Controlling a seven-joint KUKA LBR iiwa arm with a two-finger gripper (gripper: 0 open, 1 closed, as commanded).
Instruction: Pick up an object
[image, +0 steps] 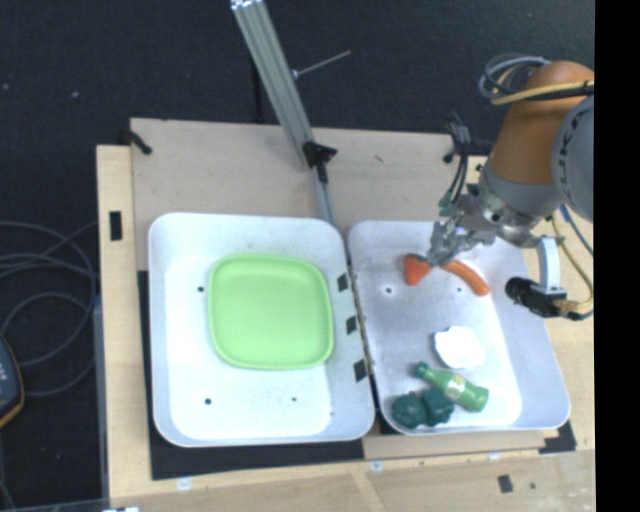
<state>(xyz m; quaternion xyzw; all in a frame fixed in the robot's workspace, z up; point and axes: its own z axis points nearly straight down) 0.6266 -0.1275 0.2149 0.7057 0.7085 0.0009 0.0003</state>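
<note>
Carrot (449, 270), orange, in right bin (530, 400) near its back edge, gripper (447, 243) low over its middle, fingers too blurred to tell how wide or whether gripping; advise straddling the middle, closing squarely, lifting straight, clear of white lump (460, 348).

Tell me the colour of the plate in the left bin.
Light green; the plate shows clearly in the camera view.
</note>
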